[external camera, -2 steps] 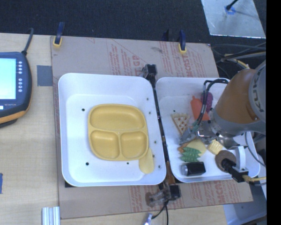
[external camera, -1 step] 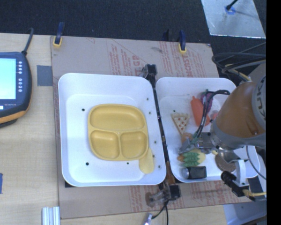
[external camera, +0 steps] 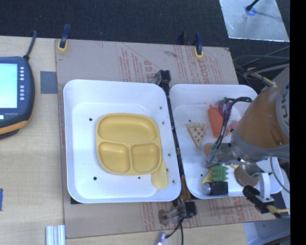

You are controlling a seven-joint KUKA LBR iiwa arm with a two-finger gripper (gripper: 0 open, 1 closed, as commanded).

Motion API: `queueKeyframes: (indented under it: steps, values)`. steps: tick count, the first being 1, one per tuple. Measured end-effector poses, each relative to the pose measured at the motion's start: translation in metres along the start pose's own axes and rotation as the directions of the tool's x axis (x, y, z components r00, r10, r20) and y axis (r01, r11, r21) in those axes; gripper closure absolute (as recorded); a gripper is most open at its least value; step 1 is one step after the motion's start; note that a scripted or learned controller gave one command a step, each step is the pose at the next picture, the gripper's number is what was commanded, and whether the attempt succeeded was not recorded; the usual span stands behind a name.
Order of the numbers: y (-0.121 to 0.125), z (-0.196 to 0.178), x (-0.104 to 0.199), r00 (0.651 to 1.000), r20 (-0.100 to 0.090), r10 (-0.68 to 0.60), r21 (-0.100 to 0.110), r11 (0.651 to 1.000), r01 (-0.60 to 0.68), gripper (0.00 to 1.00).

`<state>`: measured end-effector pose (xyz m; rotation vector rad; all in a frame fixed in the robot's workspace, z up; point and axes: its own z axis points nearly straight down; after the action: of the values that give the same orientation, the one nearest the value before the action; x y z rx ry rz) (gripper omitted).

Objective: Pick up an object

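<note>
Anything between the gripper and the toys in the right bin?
Nothing visible. The gripper is already low in the right white bin, among the toys, just above the green-and-yellow toy. The orange carrot-shaped toy and pizza-slice toy lie beside it, unobstructed.

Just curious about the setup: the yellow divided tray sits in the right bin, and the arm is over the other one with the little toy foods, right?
Not quite. The camera view shows the yellow divided tray in the left bin; the arm is over the right bin with the toy foods.

Red print runs across the cardboard (external camera: 143,60) under the bins, too faint and skewed to read. The pendant (external camera: 7,96) screen is washed out.
</note>
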<state>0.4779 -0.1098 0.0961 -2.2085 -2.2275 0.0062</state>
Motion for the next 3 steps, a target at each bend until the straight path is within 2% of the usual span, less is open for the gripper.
queueKeyframes:
  steps: [1,2,3]
  values:
    - [-0.0004,0.0003,0.0000,1.000,0.000,0.001,0.001,1.000,-0.001,0.00]
    - [-0.0012,-0.0058,-0.0014,1.000,-0.001,-0.003,0.009,1.000,0.003,1.00]
    - [-0.0012,-0.0058,-0.0013,1.000,-0.001,-0.003,0.009,1.000,0.003,0.00]
